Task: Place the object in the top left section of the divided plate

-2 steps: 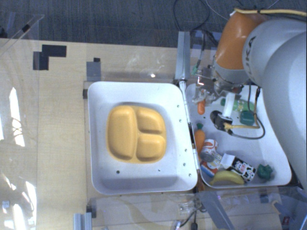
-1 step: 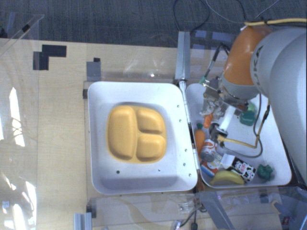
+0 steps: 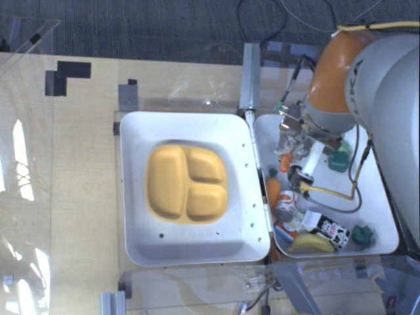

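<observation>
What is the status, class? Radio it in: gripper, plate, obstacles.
Gripper low over right bin, among clutter. Divided plate in left bin, nothing placed yet. Banana, carrot crowd right bin's near side.

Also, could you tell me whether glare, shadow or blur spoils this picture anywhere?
In the camera view, bright reflections streak the clear panel at the left; a fainter glare sits just behind the rear rim of the left bin; the divided plate is evenly lit, with a soft shadow round it; the arm, close to the lens, looks slightly soft.
</observation>
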Motion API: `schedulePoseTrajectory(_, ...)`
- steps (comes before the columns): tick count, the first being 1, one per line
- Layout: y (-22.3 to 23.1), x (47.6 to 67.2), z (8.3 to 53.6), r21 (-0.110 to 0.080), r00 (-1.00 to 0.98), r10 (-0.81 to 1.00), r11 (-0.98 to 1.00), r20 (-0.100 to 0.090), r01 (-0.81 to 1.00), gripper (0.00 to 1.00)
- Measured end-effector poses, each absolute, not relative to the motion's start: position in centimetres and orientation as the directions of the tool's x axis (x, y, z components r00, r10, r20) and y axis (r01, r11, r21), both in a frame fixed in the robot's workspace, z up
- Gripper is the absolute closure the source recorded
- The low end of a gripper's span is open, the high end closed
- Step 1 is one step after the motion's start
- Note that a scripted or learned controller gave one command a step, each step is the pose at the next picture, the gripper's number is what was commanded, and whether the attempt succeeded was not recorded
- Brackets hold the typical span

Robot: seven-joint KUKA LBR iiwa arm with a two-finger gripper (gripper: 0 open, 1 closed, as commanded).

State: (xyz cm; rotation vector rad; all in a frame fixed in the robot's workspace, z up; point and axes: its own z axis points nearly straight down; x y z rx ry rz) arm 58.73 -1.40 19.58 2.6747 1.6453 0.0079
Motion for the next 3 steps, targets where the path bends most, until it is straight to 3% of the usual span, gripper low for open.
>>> schedulePoseTrajectory(1, 2.7, 60.3, 20.7, 0.003, 0.317, 0.948, -0.317, 0.001, 0.948, 1.0)
schedulePoseTrajectory(2, 2.1, 61.1, 18.5, 0.002, 0.289, 0.957, -0.289, 0.001, 0.957, 1.0)
schedulePoseTrajectory(3, -3.4, 65.4, 18.6, 0.005, 0.313, 0.95, -0.313, 0.001, 0.95, 1.0)
